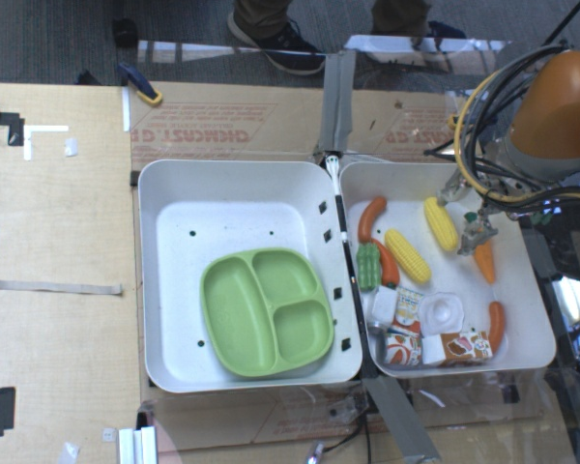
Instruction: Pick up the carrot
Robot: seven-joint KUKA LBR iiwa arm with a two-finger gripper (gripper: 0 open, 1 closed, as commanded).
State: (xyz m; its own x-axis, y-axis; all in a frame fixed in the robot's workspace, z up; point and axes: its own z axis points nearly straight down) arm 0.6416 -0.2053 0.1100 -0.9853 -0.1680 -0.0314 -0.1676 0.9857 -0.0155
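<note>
**Carrot, right bin**

Small orange carrot [484, 259], tapered, its point toward the near right and its blunt end up-left. It lies tilted by the bin's right wall, just right of a corn cob.

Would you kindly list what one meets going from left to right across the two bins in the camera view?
Green divided plate in the left bin → green vegetable → lower corn cob → upper corn cob → carrot by the pincer, in the right bin.
</note>
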